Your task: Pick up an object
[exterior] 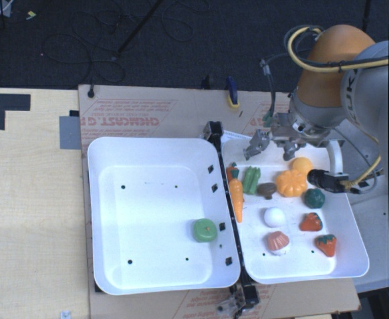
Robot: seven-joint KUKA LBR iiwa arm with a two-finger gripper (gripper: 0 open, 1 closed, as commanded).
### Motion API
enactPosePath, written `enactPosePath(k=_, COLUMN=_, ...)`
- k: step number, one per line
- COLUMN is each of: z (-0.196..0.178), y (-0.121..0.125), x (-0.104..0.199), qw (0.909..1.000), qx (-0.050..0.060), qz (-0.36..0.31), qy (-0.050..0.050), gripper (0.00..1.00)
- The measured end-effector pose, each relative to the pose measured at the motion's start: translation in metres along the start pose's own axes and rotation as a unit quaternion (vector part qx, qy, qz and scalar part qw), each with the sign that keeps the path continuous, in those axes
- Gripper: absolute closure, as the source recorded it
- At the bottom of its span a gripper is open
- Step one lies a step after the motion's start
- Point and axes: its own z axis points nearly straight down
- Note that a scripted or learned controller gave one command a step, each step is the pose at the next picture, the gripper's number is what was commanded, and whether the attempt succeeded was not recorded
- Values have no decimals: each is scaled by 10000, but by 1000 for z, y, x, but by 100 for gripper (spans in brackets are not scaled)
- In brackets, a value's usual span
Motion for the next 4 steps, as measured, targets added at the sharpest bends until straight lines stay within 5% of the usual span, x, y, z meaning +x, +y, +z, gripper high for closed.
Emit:
enactPosePath(k=1, z=118, y=-33, x=-60, qw=10000, qx=17, qz=37, qy=4, gripper=0)
enactPosePath(k=2, z=118, y=4, x=-34, qw=10000, qx=52, qz=5, qy=-39, gripper=0)
enactPosePath(k=3, z=115, y=-18, x=-75, qw=10000, qx=-64, qz=-10, qy=74, gripper=0)
enactPosePath(k=4, z=115, y=1, x=-47, qw=10000, qx=-69, qz=41, qy=-45, gripper=0)
